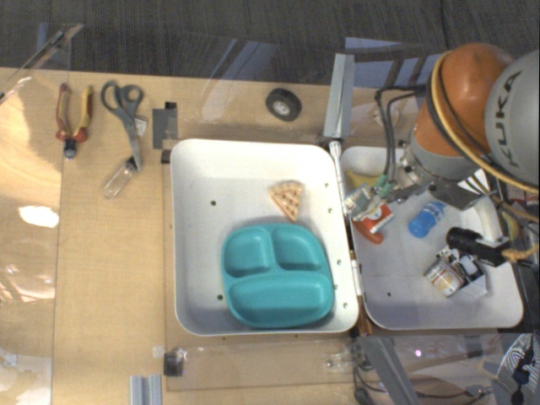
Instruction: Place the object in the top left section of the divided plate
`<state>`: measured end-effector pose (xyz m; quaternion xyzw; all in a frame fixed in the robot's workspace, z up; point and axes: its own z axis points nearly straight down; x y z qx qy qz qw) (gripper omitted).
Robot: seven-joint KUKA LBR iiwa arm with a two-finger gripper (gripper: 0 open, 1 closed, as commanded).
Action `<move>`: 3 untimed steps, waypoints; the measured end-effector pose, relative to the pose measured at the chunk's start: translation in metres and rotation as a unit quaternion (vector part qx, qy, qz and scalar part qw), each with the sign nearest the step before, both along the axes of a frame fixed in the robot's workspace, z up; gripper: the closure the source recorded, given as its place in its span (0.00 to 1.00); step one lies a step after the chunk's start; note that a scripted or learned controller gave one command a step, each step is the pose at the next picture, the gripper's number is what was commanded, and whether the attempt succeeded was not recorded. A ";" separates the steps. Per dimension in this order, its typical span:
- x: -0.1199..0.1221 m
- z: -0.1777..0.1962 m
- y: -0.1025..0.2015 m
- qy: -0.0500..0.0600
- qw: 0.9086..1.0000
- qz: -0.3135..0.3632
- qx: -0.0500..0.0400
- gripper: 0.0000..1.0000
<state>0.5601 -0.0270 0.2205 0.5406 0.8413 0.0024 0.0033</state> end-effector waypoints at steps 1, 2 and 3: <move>0.009 0.035 0.093 0.001 1.000 0.020 0.000 1.00; -0.006 -0.032 0.153 0.002 0.997 0.074 0.000 1.00; -0.005 -0.032 0.153 0.002 0.997 0.073 0.000 0.00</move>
